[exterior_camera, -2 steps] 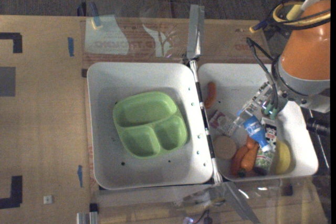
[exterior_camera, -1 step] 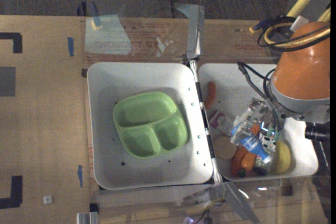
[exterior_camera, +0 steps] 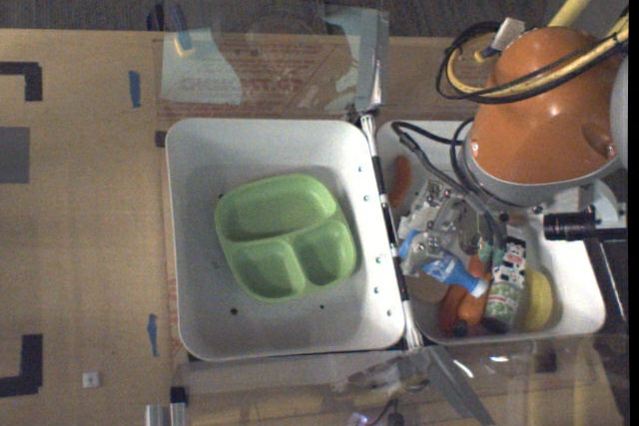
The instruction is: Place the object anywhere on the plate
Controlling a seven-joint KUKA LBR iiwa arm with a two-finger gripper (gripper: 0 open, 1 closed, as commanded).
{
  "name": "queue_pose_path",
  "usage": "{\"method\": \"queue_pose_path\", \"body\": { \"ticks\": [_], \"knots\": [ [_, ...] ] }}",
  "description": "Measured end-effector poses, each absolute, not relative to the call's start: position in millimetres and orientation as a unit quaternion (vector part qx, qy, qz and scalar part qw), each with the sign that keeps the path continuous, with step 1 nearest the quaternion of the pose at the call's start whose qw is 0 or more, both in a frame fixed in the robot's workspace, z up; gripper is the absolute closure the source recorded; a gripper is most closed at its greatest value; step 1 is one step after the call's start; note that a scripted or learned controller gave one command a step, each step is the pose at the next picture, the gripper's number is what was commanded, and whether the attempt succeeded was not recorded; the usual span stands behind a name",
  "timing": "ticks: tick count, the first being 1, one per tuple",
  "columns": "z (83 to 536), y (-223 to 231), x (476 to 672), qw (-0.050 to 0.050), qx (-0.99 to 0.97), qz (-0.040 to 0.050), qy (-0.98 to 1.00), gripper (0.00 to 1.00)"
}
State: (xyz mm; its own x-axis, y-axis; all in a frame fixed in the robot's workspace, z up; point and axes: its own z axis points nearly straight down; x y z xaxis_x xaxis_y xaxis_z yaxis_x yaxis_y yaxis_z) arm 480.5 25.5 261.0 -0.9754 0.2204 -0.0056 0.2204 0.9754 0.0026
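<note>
Camera view puts the object to be moved somewhere in the clutter of the right bin (exterior_camera: 584, 312); we cannot say which piece is meant, since none has been lifted clear. The candidates lie close together: a blue packet (exterior_camera: 444, 269), a small bottle (exterior_camera: 507, 282) with a black-and-white label, a yellow fruit (exterior_camera: 540, 300) just beside it, an orange piece (exterior_camera: 454, 302) near the bin's front wall, and a reddish sausage (exterior_camera: 401, 177) apart from the rest by the inner wall. The gripper (exterior_camera: 446, 226) hangs low over this heap, just above the blue packet, and whether it is released, clenched or grasping anything we cannot tell, for its metal parts blur into the things under it. The arm's orange band (exterior_camera: 539, 105) covers much of the bin's back half.

We judge the step in hand to be the pick. To do it well we would want one piece alone, taken squarely and not by an edge, because the neighbours touch and may be dragged up or knocked aside. The lift should clear the two walls between the bins before crossing. The green plate (exterior_camera: 270, 210) sits in the middle of the left bin (exterior_camera: 200, 165), with three compartments, and any of them will serve
</note>
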Motion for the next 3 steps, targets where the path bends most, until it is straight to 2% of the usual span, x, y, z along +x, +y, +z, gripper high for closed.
{"method": "queue_pose_path", "body": {
  "ticks": [1,2,3],
  "knots": [
    [343.6,55.3,526.7,0.005,-0.159,0.0007,0.987,1.0],
    [184.9,63.5,493.9,0.001,-0.09,0.0008,0.996,1.0],
    [251.9,27.3,529.5,0.003,-0.059,0.0005,0.998,1.0]
  ]
}}
